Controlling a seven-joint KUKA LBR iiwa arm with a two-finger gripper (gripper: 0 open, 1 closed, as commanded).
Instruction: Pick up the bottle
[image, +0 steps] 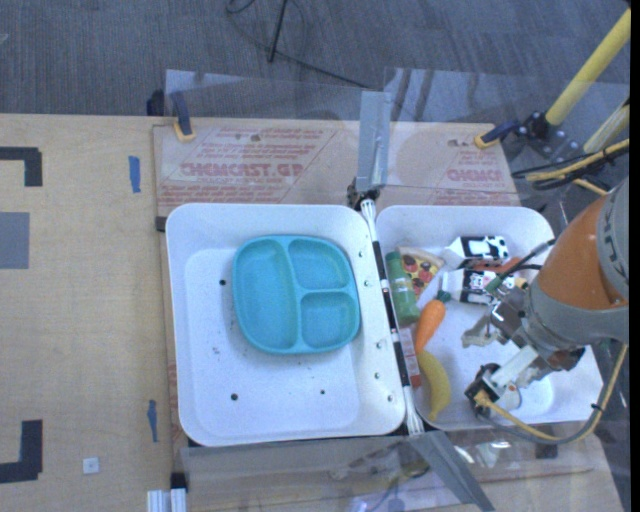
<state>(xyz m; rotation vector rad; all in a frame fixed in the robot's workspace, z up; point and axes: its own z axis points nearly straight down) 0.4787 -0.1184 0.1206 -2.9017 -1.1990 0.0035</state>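
Note:
A green bottle (404, 288) lies on its side along the left wall of the right bin (530, 222), pointing towards the far edge. My gripper (494, 322) hangs over the middle of the right bin. It is to the right of the bottle and apart from it, with a carrot (430, 323) lying between them. The grey arm with its orange band (598, 255) comes in from the right and hides the bin's right part.
The right bin also holds a pizza slice toy (422, 268), a yellow banana (436, 383), a black-and-white carton (482, 246) and a small white pack (472, 286) by the gripper. A teal divided plate (297, 294) lies in the left bin (200, 330).

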